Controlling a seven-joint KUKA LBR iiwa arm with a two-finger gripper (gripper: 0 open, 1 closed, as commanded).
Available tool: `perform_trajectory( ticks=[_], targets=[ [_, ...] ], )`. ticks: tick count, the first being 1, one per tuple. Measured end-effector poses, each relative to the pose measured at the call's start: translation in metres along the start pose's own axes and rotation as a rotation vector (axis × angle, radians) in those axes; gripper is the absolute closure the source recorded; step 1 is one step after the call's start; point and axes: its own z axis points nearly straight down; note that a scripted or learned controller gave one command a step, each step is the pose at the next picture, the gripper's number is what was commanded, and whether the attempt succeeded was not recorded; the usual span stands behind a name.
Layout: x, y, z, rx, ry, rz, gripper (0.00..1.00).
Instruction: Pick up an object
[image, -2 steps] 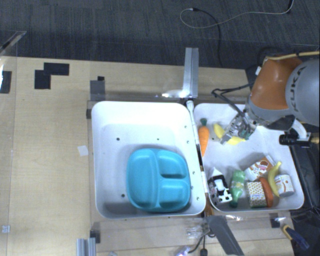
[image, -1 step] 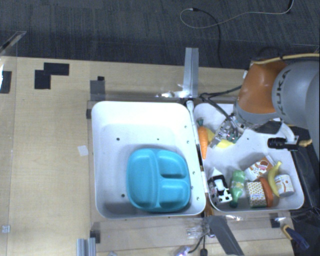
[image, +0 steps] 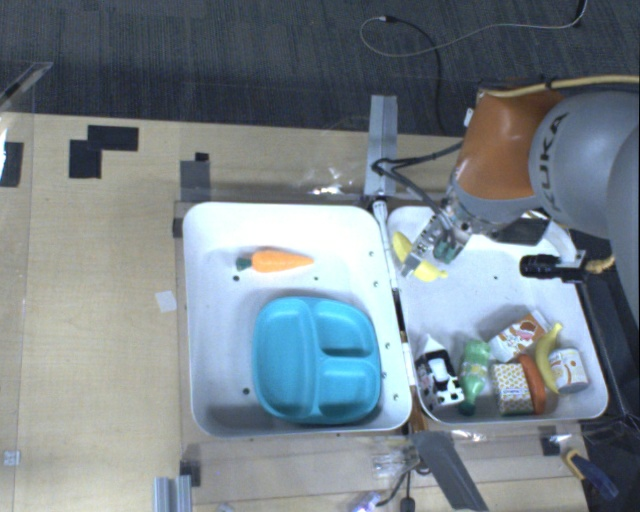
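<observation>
My gripper (image: 436, 248) hangs over the far left corner of the right bin (image: 480, 275), pointing down and to the left. A yellow object (image: 406, 249) lies right under it against the bin's left wall, with yellow showing on both sides of the gripper tip. The gripper covers the middle of this object, and I cannot tell whether it is touching it. In the left bin (image: 215, 300) an orange carrot (image: 281, 261) lies near the back, and a blue divided plate (image: 319, 358) lies towards the front.
The front of the right bin holds a cluster: a black and white item (image: 436, 376), a green bottle (image: 474, 364), a patterned box (image: 512, 388), a banana (image: 546, 350), a small can (image: 569, 370) and a red and white packet (image: 514, 338). The grey arm (image: 590, 150) spans the upper right.
</observation>
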Motion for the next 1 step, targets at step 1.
perform_trajectory(
  ticks=[1],
  targets=[
    [-0.0213, 0.0183, -0.0368, -0.002, 0.0, 0.246, 1.0]
  ],
)
